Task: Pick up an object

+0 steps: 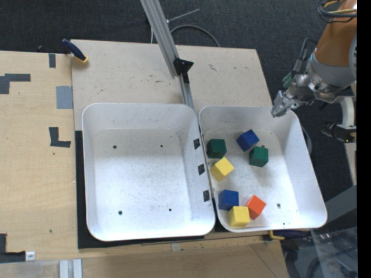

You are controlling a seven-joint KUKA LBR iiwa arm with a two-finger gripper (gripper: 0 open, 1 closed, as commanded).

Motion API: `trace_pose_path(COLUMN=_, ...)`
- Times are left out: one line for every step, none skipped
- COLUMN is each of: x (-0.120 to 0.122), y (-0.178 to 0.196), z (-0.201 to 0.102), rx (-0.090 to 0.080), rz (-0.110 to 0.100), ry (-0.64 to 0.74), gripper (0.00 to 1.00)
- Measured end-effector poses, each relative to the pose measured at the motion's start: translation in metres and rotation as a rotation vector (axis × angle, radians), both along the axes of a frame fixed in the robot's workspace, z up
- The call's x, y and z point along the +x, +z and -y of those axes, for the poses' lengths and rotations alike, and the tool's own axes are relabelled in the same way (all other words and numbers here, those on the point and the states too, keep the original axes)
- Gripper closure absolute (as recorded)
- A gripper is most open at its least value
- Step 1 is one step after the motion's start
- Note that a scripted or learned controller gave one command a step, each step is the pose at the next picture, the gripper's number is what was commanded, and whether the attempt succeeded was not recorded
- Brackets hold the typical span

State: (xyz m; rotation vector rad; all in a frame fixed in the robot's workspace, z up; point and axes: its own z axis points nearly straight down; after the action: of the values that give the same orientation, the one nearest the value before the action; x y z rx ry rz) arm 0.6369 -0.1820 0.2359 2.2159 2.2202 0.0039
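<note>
Grey gripper (280, 109) is poised over the far right corner of the right bin (301, 149), nothing held; its grip state cannot be told. An approach is judged underway. A descent toward the blue cube (247, 139), nearest below-left, is called for.

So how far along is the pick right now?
Nothing looks picked yet. All seven blocks lie in the right bin, among them the blue block and the orange block. The gripper is over that bin's far right corner, apart from every block. Reaching down, grasping and lifting are all left.
</note>
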Motion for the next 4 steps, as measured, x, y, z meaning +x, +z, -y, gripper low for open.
trace_pose_path(x=0.001, y=0.044, z=-0.004, rx=0.001, rz=-0.001, ry=0.0, gripper=1.0)
trace_pose_path(x=0.002, y=0.063, z=-0.005, rx=0.001, rz=-0.003, ry=0.0, gripper=1.0)
trace_pose_path(x=-0.011, y=0.064, z=-0.054, rx=0.003, rz=-0.007, ry=0.003, gripper=1.0)
trace_pose_path(x=-0.024, y=0.063, z=-0.106, rx=0.003, rz=-0.006, ry=0.004, gripper=1.0)
